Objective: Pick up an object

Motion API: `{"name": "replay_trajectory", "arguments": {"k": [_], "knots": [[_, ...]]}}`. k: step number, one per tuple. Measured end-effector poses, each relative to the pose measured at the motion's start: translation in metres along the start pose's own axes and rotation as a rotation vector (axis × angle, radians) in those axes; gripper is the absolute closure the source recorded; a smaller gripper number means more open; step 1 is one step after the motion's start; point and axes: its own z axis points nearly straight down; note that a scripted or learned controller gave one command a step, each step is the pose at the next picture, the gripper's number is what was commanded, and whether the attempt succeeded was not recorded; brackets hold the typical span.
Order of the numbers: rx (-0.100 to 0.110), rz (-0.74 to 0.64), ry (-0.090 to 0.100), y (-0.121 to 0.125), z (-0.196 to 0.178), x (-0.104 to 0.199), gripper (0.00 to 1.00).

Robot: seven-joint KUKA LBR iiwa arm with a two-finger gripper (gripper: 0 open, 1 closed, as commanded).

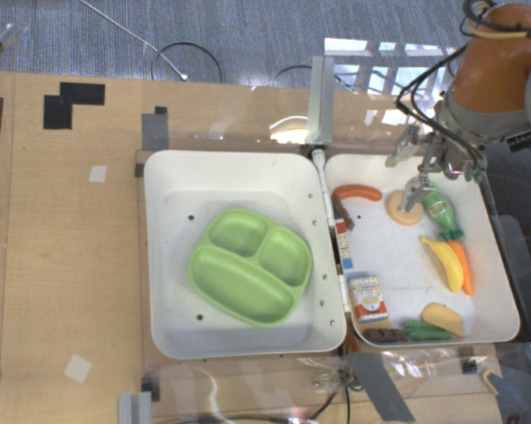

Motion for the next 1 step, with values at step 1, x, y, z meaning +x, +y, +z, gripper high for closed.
{"name": "replay_trajectory", "arguments": {"k": [1], "knots": [[0.003, 0.049, -0.005, -0.0735, 0.1066, 0.0072, 0.00]]}}
